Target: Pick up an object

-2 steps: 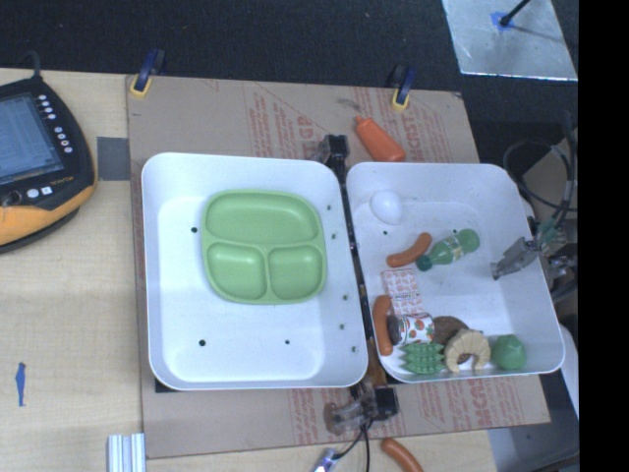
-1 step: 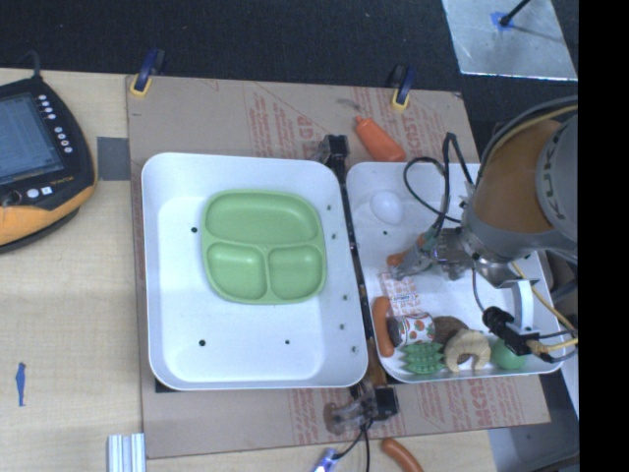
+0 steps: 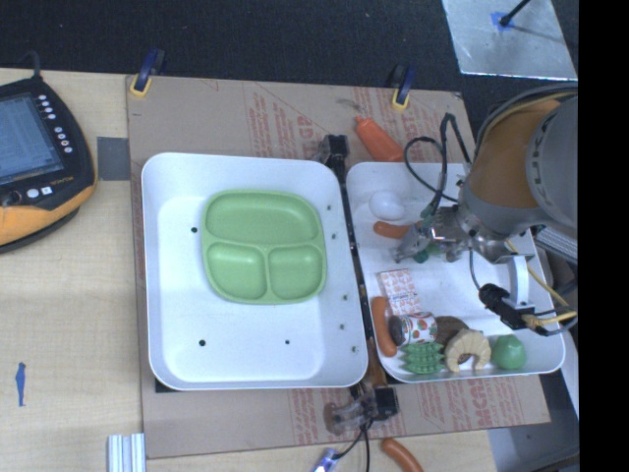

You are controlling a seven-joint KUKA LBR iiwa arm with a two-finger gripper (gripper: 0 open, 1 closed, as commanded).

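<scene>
My gripper [image 3: 428, 242] hangs low over the upper middle of the right bin [image 3: 550, 362], under the grey arm with its orange band [image 3: 511, 150]. Just left of it lie a white egg [image 3: 386, 205] and a small orange sausage [image 3: 390, 229]. Below it, a red-and-white packet [image 3: 398, 286] lies flat. Along the bin's front edge sit a small can [image 3: 416, 328], an orange carrot [image 3: 382, 324], a green leafy toy [image 3: 423, 359], a croissant [image 3: 468, 350], and a green ball [image 3: 509, 352]. Cables and the wrist hide what is directly under the gripper.
The left bin [image 3: 172, 303] holds a green divided plate [image 3: 263, 245]. An orange carrot [image 3: 376, 139] lies outside, behind the right bin, and another orange piece [image 3: 403, 453] in front. A teach pendant [image 3: 34, 165] rests at the far left.
</scene>
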